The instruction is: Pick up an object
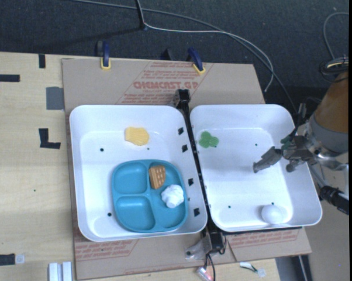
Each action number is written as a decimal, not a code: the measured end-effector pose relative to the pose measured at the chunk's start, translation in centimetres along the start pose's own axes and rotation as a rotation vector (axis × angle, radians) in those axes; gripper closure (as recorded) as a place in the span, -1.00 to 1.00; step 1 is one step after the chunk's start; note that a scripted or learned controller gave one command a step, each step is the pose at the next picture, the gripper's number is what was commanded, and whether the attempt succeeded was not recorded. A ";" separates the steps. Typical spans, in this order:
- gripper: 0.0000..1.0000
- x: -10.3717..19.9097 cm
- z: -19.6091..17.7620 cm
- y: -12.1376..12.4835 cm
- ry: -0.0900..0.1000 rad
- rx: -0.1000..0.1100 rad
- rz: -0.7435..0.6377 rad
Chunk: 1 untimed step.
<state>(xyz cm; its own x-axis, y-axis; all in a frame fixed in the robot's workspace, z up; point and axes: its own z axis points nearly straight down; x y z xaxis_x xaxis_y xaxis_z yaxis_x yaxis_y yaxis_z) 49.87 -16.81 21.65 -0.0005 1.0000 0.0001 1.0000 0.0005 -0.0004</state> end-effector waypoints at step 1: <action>-1.00 -1.4 -2.4 6.9 -0.001 -0.002 -0.001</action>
